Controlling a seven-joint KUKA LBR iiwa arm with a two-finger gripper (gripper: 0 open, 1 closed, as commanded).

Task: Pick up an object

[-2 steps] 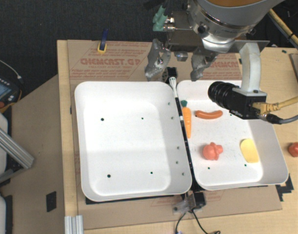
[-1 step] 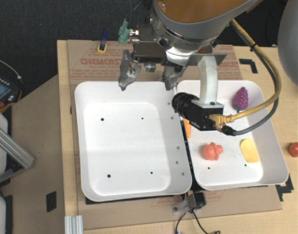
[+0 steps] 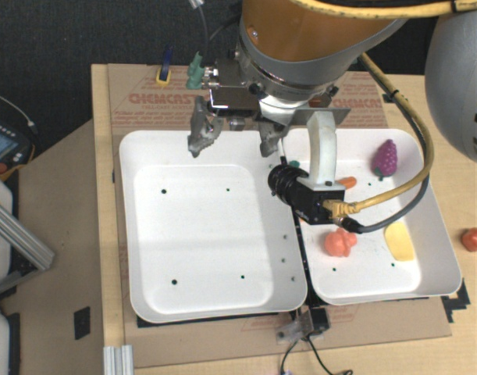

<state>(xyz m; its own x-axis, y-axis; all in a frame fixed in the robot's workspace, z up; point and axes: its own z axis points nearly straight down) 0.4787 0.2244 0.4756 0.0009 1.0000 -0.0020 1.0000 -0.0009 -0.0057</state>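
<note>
No object is in the grip yet: the purple grape bunch [image 3: 386, 157], the pink-orange fruit [image 3: 339, 242] and the yellow piece [image 3: 400, 241] all lie in the right bin [image 3: 425, 283], with a small orange bit [image 3: 347, 182] closer to the divider. The gripper [image 3: 236, 139] hangs over the far rim of the left bin [image 3: 144, 287], well apart from them, fingers [image 3: 201, 135] spread with nothing between. By my read, the whole pick remains: reach, descend, close, lift.

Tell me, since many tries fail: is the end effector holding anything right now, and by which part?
Nothing is held. The end effector hangs open above the left bin, with nothing between its fingers.
</note>
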